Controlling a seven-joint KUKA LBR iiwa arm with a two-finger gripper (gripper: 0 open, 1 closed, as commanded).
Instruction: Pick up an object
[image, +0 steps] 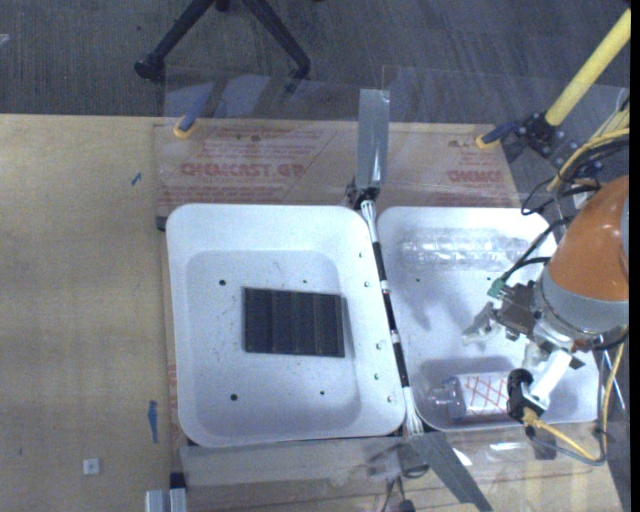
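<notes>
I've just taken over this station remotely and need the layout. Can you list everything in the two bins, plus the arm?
Left bin: 1, white, left half of bench.
Right bin: 1, white, beside it.
Dark ribbed panel: 1, black, flat in the left bin's centre.
Clear plastic bottle: 1, transparent, lying along the right bin's far side.
Red-checked packet: 1, red and white, right bin's near edge.
Arm: 1, grey with orange band, over the right bin.
Gripper: 1, above right bin floor.

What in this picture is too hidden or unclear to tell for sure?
- Gripper: its tip is a small blur in the camera view, so its state is unreadable.
- Clear plastic bottle in the right bin: see-through against white, outline faint.
- Red-checked object: its right end is covered by the arm's white and black fitting.
- Arm: cut off by the right edge.
</notes>
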